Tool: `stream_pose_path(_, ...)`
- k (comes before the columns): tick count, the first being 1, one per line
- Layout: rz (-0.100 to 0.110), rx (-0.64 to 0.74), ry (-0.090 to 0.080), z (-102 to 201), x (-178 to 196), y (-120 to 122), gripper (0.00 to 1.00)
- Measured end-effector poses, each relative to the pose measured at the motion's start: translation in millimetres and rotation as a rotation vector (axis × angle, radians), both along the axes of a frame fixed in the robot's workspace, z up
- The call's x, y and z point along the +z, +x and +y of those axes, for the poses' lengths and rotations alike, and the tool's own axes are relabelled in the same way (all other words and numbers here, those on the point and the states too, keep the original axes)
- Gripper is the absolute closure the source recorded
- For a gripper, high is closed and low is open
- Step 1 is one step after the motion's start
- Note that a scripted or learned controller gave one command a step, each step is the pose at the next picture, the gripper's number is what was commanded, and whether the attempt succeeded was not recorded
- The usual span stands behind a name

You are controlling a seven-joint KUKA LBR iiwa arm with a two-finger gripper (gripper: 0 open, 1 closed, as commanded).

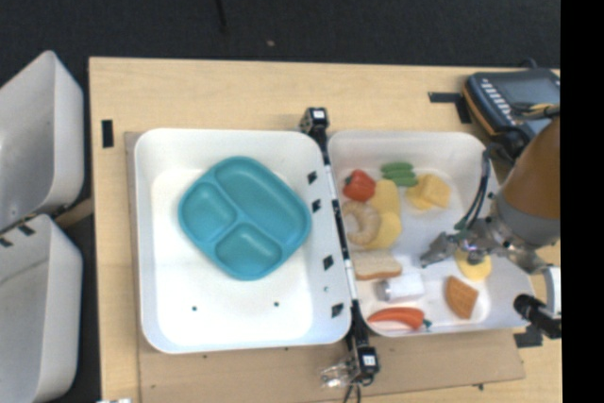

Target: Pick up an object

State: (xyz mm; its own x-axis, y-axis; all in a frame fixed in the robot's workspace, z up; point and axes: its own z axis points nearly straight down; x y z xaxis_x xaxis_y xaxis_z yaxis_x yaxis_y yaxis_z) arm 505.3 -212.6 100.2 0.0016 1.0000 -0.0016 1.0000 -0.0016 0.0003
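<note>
My pincer (451, 250) hangs low at the frame's right over a yellow piece (475, 268) it half hides, its spread too blurred to tell.

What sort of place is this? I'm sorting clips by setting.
Probably a robotics lab bench for pick-up trials: two white bins side by side, toy food such as a carrot, a teal divided plate, and the gripper.

Two bins sit side by side on the surface (217, 90). The left bin (160, 297) holds a divided plate (244, 216) near its middle. The right bin (444, 146) holds a cluster of food items (377, 212) toward its left wall, with the end effector (464, 250) at its right.
</note>
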Motion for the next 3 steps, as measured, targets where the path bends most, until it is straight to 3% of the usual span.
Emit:
stream_pose_path(1, 0.001, -0.004, 0.001, -1, 8, 1, 1.00)
stream_pose_path(3, -0.003, 0.005, -0.001, -1, 107, 12, 1.00)
